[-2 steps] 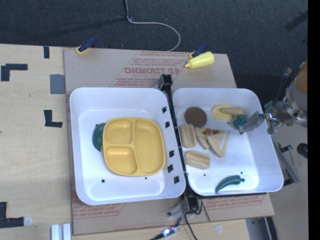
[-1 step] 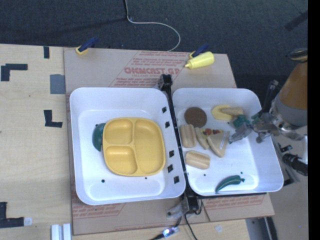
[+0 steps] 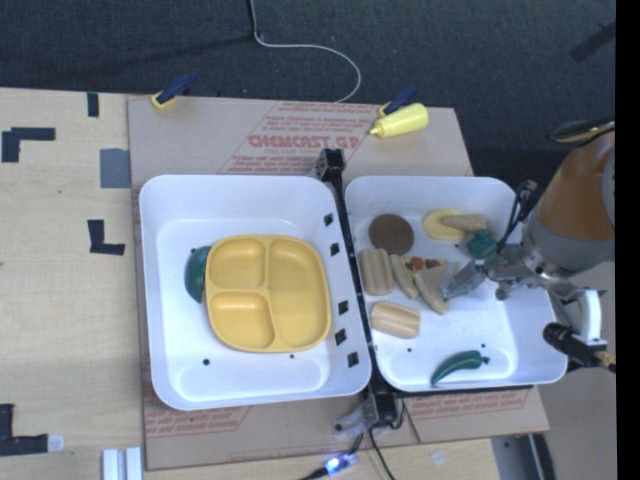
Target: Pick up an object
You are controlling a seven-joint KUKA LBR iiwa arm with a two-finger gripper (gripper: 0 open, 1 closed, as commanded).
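**Arm low over the right bin, among the play food**

On the left, the left bin [image 3: 160, 268] holds a yellow divided plate [image 3: 268, 293] with three compartments, lying flat near the middle. A dark green object [image 3: 195, 273] peeks out from under the plate's left edge, mostly hidden, so its shape cannot be told.

Between the two bins runs a black divider strip [image 3: 345, 258]. Behind the bins, on the cardboard sheet [image 3: 290, 143], sit a blue-and-yellow clamp [image 3: 172, 91] at the left and a larger yellow clamp [image 3: 400, 120] toward the right.

The right bin [image 3: 520, 353] carries the loose pieces. A brown round piece [image 3: 391, 234] lies near the back left. Below it are a tan ridged piece [image 3: 374, 270] and a tan bread-like roll [image 3: 395, 319], with a few slim tan pieces [image 3: 420, 283] just beside them. A yellow piece [image 3: 452, 224] lies toward the back. A green pepper [image 3: 458, 365] rests near the front wall, well apart from the rest.

The gripper [image 3: 466, 276] reaches in from the right, low over the bin's middle, close to the slim tan pieces. Whether its fingers are spread or closed cannot be told, and nothing is seen lifted.
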